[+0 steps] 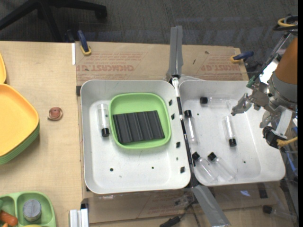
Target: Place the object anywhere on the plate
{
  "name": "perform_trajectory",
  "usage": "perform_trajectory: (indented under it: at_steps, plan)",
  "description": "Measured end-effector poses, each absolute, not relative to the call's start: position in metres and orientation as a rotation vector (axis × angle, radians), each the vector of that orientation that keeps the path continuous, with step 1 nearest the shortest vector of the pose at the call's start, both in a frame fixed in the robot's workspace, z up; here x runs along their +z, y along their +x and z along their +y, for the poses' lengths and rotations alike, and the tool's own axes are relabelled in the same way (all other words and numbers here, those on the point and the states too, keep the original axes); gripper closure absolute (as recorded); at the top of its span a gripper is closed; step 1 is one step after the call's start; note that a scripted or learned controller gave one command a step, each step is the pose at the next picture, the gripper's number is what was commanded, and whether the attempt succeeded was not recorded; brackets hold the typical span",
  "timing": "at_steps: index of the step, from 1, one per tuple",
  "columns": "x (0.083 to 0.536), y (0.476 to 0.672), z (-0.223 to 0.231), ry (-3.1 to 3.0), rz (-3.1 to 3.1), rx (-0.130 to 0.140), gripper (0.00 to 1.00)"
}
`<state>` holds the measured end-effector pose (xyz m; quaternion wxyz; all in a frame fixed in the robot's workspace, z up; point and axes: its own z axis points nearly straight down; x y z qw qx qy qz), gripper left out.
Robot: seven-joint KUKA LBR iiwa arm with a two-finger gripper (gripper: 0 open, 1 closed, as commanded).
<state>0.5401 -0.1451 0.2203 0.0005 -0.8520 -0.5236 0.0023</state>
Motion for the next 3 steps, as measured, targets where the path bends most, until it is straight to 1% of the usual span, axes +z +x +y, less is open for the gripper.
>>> perform_trajectory:
  at_steps: [1, 2, 3]
  plan:
    - [0.193, 0.523, -0.209, -2.738, -1.534, 0.008, 0.00]
    - [0.311, 0.531, -0.212, -2.781, -1.460, 0.007, 0.00]
    - [0.319, 0.536, -0.213, -2.843, -1.336, 0.008, 0.00]
